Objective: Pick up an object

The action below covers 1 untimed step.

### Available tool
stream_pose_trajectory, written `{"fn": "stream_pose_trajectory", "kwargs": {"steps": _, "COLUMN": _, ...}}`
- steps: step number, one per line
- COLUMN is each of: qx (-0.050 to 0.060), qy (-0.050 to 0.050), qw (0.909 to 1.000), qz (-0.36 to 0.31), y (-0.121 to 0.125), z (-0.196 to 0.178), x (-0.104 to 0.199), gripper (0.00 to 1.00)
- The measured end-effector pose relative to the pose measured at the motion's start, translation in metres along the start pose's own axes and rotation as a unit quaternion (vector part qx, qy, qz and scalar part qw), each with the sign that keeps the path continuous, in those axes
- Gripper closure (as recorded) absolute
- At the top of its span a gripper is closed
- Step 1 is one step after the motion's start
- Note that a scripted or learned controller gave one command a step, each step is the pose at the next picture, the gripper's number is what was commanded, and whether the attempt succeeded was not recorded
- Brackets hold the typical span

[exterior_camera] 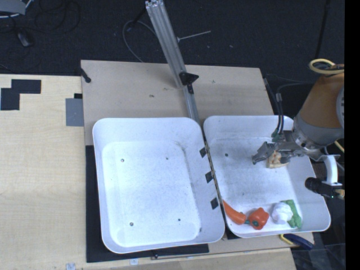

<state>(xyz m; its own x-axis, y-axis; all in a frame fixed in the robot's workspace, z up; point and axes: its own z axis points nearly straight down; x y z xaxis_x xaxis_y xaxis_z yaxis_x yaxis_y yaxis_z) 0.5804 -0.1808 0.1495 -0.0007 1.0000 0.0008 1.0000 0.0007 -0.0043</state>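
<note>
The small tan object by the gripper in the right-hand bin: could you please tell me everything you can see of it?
The tan object is a small, pale beige lump with an irregular, slightly mottled surface; its material and exact shape are too blurred to tell. It sits in the upper right part of the right bin, directly at the tip of the gripper, whose dark metal parts overlap its upper left side. Whether it is gripped or merely lying on the bin floor cannot be told.
</note>
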Motion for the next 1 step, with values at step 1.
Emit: {"fn": "stream_pose_trajectory", "kwargs": {"steps": 1, "qx": -0.002, "qy": 0.0, "qw": 1.0, "qz": 0.0, "y": 0.0013, "z": 0.0605, "x": 0.0033, "gripper": 0.0}}
